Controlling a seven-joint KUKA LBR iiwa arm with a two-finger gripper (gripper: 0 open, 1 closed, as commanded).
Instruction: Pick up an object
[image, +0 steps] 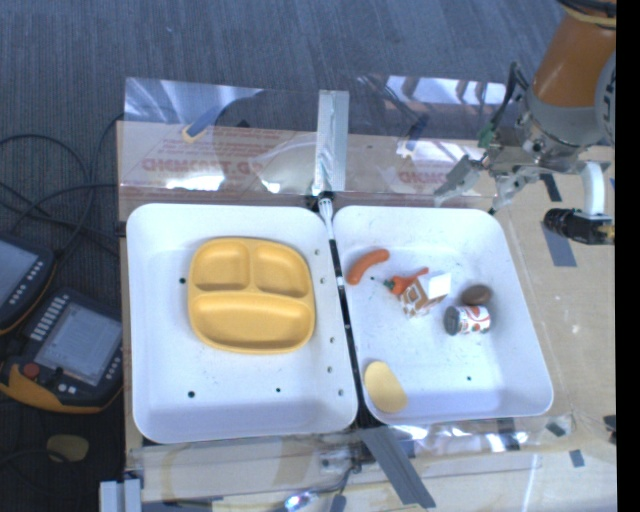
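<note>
at the far left, on dark ribbed carpet, lie two handheld control pendants (62, 348) with grey screens and an orange-edged casing, trailing thin black cables (55, 190). next comes the pale wooden tabletop (580, 330), bearing two shallow white plastic bins with rounded corners. the left bin (150, 400) holds a yellow divided plate (252, 294), smooth and matte, a rounded rectangle with two small compartments above one long one; it sits near the bin's middle. behind both bins stands a crinkled clear plastic sheet (250, 130) over brown cardboard with red lettering.

the right bin (520, 390) holds the small things for picking. near its left wall lies a curved orange-red toy sausage (366, 264). just right of it is a small toy carrot (406, 281), orange with a green end, touching a little boxy white and orange carton (428, 293). further right, a brown rounded lump (477, 295) sits just above a small tipped can (467, 320), white and red with a dark grey end. at the bin's front left corner rests a pale yellow oval piece (384, 387), smooth and flat, leaning on the rim.

at the upper right, the gripper (490, 180) hangs above the bin's back right corner, well apart from all the objects, under the arm's orange band (572, 50). its metal jaws stand spread apart, holding nothing.
</note>
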